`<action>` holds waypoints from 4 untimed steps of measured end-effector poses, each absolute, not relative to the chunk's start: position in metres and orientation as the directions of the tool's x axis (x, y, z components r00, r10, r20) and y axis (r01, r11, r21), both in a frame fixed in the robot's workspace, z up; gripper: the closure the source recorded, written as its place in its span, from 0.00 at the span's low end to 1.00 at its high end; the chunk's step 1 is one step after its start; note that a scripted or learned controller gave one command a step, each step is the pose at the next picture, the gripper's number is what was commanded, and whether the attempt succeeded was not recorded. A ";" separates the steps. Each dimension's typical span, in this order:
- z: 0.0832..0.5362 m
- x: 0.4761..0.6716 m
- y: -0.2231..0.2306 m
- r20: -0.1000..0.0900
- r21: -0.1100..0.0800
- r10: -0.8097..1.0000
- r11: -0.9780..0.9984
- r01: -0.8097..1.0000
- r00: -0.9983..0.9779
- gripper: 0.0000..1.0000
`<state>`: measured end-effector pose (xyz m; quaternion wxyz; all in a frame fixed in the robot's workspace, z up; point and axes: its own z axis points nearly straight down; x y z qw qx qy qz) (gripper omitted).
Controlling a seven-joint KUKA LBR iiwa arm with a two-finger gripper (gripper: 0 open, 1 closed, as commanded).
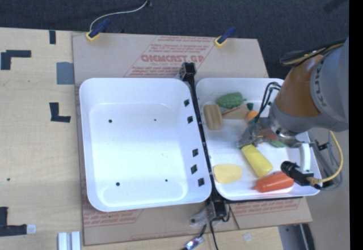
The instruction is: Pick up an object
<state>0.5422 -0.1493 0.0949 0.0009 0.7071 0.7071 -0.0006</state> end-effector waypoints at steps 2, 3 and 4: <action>0.082 0.575 -0.142 -0.002 0.000 1.000 -0.002 1.000 0.002 1.00; 0.085 0.532 -0.097 0.001 -0.001 1.000 0.002 1.000 -0.002 1.00; 0.190 0.519 0.004 0.005 0.007 1.000 0.013 1.000 -0.014 1.00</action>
